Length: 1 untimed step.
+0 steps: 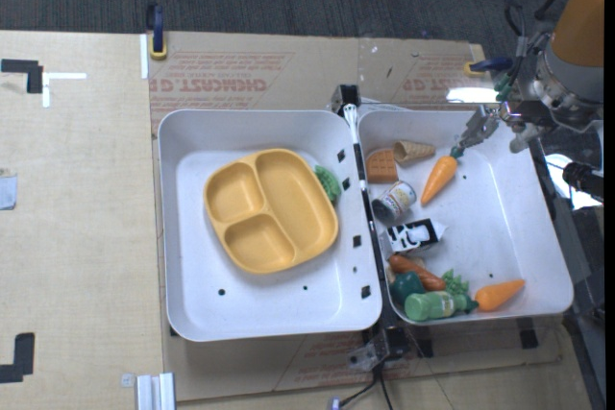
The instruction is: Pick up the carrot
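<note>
The gripper (473, 137) is seen at the far upper corner of the nearer white bin (538, 235), just beside the leafy end of a carrot (439, 178). Whether it is released or clenched cannot be told, and no contact with the carrot can be confirmed. The carrot is laid at a slant, its green top pointed toward the gripper and its tip pointed away. No lift is judged to be made yet.

The first risk is judged to lie in that approach. If only the thin green top is caught, the carrot may be dragged or dropped rather than raised. The bin wall is close behind the gripper, so a collision may be caused by a small error.

A little beyond the carrot, an ice-cream cone (415, 150), a waffle piece (381, 166) and a small can (394, 201) are crowded together; any of them may be nudged or gripped by mistake.

Farther off, at the bin's opposite end, a second carrot (500, 295) is laid beside a green bottle (430, 305), so the target may be confused by the program.

Farthest away, a yellow divided plate (272, 208) is set in the other bin (183, 235), well apart from any likely trouble.
</note>
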### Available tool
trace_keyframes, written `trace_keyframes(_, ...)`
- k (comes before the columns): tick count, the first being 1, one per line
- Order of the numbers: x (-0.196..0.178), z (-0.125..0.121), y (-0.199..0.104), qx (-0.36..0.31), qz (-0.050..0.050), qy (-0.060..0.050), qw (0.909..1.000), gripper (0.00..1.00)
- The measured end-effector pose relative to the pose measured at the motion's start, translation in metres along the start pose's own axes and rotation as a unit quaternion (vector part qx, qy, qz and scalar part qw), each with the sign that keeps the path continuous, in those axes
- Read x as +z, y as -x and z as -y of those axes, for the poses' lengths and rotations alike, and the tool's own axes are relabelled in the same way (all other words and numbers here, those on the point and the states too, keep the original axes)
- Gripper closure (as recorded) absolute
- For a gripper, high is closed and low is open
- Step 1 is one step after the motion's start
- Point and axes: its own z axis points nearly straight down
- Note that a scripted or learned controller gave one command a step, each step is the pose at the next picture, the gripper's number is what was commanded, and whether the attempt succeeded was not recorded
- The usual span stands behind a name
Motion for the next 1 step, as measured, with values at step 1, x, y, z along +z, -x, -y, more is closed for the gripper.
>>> trace_keyframes(1,0.0863,-0.0209,-0.0176,0.068,-0.001,-0.001,0.9977,0.0)
